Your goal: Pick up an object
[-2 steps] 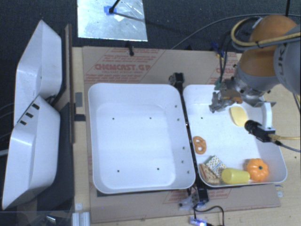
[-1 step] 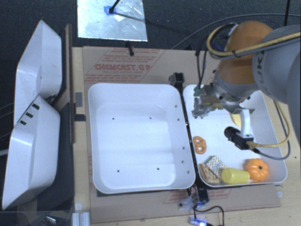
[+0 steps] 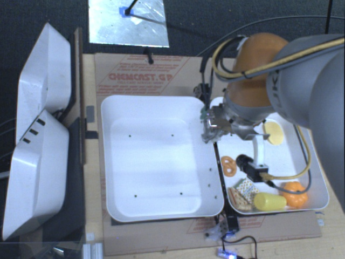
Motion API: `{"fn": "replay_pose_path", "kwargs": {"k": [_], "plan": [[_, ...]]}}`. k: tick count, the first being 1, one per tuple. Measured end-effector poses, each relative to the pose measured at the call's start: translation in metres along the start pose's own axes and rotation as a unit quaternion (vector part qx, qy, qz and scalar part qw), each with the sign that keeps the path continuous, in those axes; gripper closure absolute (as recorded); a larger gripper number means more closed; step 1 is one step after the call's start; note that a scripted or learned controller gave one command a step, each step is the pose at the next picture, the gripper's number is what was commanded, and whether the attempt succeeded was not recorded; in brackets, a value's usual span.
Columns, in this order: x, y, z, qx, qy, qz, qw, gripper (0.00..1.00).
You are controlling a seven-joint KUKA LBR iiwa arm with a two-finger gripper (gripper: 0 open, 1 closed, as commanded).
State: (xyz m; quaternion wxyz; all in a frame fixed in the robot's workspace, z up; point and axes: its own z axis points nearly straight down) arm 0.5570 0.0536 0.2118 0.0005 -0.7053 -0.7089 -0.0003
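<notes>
The arm's wrist and gripper hang over the left edge of the right bin, close to the rim it shares with the left bin. In the right bin lie a brown pretzel, a patterned packet, a yellow lemon-shaped piece, an orange fruit and a pale yellow round piece. The pretzel lies just below the gripper, apart from it. The arm's bulk hides the upper part of this bin.
The left bin sits beside the right one on a cardboard sheet. A shiny metal plate lies at the back. White housings stand at the far left. Cables loop above the wrist.
</notes>
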Motion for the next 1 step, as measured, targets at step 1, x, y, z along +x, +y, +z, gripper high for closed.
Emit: {"fn": "replay_pose_path", "kwargs": {"k": [1], "plan": [[0.0559,-0.0172,-0.0109,-0.001,0.000,0.000,1.0000,1.00]]}}
